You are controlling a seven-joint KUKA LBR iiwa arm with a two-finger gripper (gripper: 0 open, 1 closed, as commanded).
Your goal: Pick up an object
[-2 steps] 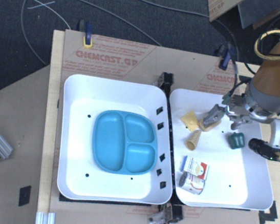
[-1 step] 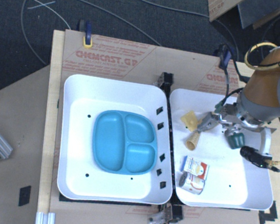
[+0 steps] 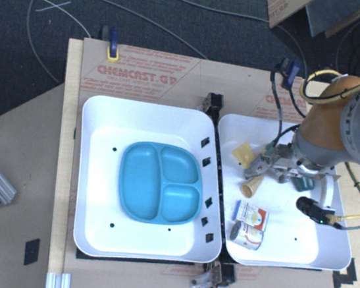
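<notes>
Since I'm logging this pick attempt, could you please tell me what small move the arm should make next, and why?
Probably a short descent: the pincer sits low in the right white bin, close beside the small tan cone-shaped piece, with nothing visibly between its fingers.

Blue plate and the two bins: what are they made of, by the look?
Blue plate: likely moulded plastic, matte, with an even colour and soft rounded dividers. Left bin and right bin: probably thin formed plastic, smooth and slightly glossy, with rounded corners and lips.

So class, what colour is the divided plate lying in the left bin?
Light blue. The divided plate shows plainly in the camera view, against the white left bin.
</notes>
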